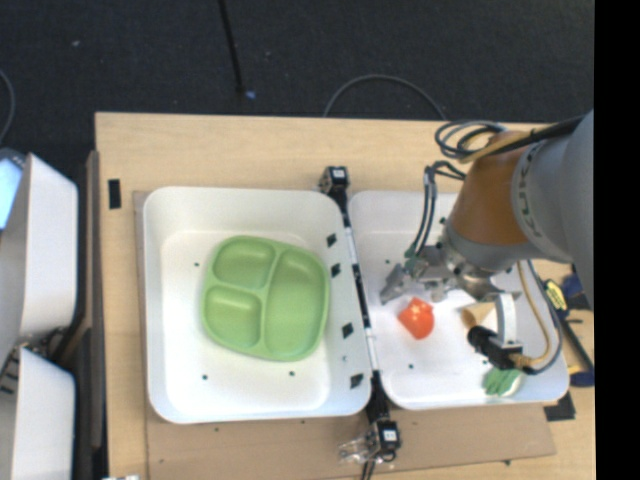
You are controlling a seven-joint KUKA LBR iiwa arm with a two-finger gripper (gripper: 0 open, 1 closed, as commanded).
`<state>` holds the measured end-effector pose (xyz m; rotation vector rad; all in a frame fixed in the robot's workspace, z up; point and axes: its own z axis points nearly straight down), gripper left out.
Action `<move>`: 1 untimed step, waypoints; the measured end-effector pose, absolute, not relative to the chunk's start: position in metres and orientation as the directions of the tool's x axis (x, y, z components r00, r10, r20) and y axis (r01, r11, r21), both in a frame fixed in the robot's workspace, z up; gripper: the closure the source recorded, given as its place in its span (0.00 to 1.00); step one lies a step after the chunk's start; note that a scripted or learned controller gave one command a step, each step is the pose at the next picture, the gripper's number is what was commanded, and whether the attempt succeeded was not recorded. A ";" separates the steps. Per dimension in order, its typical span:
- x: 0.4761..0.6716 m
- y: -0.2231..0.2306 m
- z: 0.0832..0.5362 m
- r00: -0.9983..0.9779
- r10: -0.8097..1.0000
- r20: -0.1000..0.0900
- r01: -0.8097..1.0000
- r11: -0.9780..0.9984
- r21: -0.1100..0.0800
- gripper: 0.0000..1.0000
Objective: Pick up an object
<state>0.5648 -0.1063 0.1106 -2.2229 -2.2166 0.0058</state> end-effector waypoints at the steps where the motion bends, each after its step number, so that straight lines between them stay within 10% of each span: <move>1: 0.565 -0.107 0.100 0.005 1.000 -0.001 1.000 -0.005 -0.001 0.00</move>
